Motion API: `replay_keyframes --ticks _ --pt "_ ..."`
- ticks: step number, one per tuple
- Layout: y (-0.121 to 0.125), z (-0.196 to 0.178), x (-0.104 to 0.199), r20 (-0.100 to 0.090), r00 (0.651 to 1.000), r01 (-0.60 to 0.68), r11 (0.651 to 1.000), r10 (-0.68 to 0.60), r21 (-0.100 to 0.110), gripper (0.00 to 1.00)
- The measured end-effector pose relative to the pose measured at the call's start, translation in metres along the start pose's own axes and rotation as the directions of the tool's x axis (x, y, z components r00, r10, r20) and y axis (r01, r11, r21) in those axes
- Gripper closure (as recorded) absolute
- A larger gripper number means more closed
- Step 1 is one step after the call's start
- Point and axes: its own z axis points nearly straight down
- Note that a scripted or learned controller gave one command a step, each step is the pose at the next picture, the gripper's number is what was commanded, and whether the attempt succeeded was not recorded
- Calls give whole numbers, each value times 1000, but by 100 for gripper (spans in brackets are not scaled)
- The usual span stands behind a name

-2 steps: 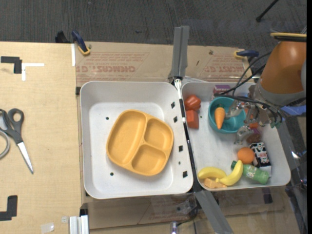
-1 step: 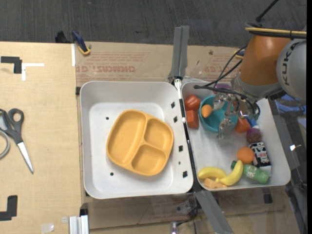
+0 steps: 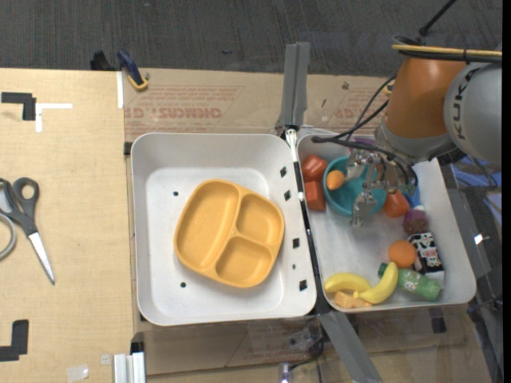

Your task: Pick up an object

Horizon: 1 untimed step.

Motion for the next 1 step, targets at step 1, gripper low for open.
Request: replay_keyframes --ticks 1 --pt "-45 -1 51 53 992 -115 993 115 -17 0"
